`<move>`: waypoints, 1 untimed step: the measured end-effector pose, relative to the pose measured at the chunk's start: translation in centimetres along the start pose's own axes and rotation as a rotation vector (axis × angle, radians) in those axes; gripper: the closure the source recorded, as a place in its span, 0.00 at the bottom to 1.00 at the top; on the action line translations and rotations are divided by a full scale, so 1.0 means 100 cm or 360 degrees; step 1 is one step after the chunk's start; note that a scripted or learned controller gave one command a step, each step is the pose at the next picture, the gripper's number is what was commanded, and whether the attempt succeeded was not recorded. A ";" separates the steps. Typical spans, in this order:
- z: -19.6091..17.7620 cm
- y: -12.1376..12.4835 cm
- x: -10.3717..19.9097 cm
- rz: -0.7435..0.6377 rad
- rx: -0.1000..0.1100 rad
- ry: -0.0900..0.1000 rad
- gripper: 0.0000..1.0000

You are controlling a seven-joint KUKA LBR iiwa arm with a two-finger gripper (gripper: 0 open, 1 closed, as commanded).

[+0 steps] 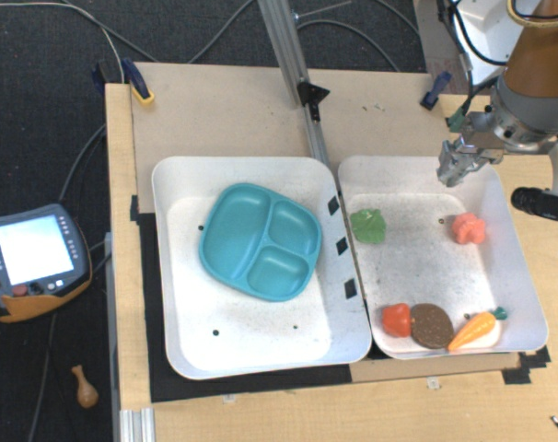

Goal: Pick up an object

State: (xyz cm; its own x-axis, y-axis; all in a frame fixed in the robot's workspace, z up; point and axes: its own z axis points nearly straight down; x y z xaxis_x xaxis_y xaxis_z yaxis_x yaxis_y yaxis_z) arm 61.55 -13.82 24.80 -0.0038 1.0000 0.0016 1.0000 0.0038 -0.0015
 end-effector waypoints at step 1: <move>0.001 -0.028 0.040 0.0000 0.0003 0.0001 1.00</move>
